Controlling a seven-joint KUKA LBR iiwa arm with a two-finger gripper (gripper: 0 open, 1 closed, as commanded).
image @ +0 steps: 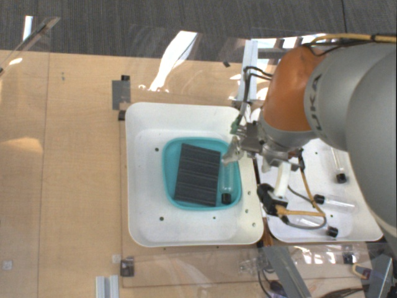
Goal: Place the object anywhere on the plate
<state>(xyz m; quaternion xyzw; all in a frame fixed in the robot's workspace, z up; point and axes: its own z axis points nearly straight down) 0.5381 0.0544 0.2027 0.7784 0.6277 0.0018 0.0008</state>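
A teal plate (171, 177) sits in the left white bin (144, 219). A dark ribbed rectangular block (197, 174) lies flat on the plate, a little tilted. Along the plate's right side lies a clear tube (227, 180) with a black cap at its near end. My gripper (234, 149) hangs over the plate's far right corner, right at the tube's far end. The grey and orange wrist hides most of the gripper, and I cannot tell whether it touches the tube.
The right white bin (366, 231) holds another clear tube (338, 201) and a few small black-capped pieces (340, 177). The arm covers that bin's far part. A narrow rim separates the two bins. Bare wooden bench lies to the left.
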